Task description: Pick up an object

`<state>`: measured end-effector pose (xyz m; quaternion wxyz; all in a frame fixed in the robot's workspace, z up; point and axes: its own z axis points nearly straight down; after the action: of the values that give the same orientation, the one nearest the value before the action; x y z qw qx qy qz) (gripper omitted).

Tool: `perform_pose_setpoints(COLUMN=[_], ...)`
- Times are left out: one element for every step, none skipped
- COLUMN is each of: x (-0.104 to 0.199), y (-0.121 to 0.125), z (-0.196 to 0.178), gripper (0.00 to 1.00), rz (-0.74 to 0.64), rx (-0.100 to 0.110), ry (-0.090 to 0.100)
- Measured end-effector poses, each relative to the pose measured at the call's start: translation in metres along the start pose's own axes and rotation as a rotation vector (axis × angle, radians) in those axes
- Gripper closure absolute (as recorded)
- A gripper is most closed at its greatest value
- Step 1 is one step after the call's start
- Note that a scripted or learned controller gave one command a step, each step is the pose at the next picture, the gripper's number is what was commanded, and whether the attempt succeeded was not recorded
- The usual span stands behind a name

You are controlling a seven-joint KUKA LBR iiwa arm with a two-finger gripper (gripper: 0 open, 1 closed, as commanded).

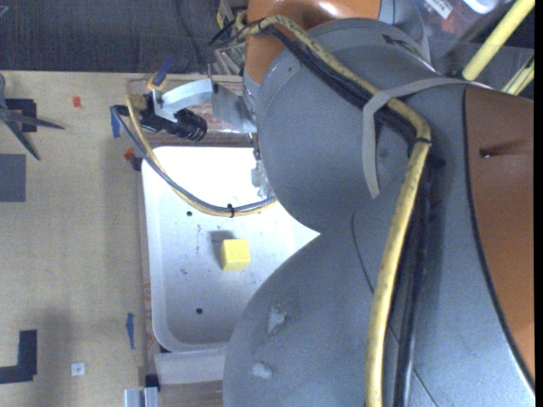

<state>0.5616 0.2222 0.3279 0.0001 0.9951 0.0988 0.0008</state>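
A small yellow block [235, 253] lies on the floor of the white bin [174, 312], near its middle. My grey arm with its orange band fills the right and upper part of the view and covers much of the bin. The wrist end with a black cylindrical part [180, 125] sits at the bin's upper left corner, well above the block in the picture. A yellow cable [182, 195] loops from there across the bin floor. The block lies apart from the arm.
The tan bench top [68, 227] spreads to the left of the bin, with black fixtures [21, 121] at its upper left and lower left. The bin's left wall and lower corner are visible.
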Motion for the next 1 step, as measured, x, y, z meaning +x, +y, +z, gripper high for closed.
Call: perform_pose_setpoints(x=[-0.0199], y=[0.0656], z=[0.0237], gripper=[1.00], rz=[-0.147], rx=[0.002], ry=[-0.008])
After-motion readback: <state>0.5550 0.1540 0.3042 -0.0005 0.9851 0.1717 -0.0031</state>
